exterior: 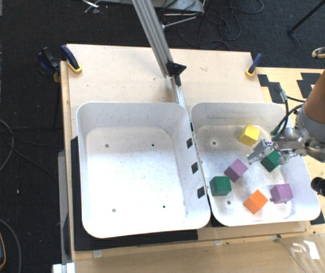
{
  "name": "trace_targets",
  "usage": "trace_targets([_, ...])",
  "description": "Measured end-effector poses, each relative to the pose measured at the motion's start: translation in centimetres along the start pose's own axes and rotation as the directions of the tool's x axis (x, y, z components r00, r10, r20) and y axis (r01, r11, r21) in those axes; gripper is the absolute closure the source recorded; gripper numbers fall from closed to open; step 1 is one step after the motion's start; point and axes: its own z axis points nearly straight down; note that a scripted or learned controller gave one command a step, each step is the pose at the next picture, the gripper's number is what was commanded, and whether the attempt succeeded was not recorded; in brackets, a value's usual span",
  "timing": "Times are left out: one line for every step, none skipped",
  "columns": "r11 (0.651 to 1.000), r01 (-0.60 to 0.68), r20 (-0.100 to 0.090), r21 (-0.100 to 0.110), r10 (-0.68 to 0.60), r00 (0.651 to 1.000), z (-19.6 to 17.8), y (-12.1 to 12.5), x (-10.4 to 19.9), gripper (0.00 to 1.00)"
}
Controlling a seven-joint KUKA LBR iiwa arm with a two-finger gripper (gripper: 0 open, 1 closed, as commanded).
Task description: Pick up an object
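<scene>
Two shallow white bins sit side by side on a bench. The right bin (208,118) holds six small blocks. The gripper (266,154) reaches in from the right, its fingers closed around a dark green block (271,162) (partly hidden by the fingers). Around that block: a yellow block (250,135) above-left, a purple block (236,169) left, a green cube (221,185) lower-left, an orange block (256,201) below, another purple block (281,193) below-right.
</scene>
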Motion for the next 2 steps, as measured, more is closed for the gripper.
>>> trace_targets([1.0, 0.003, -0.001, 0.007, -0.003, 1.0, 11.9, 3.7, 2.0, 0.0])
trace_targets([1.0, 0.004, 0.004, -0.009, -0.004, 1.0, 6.4, 9.7, -0.2, 0.0])
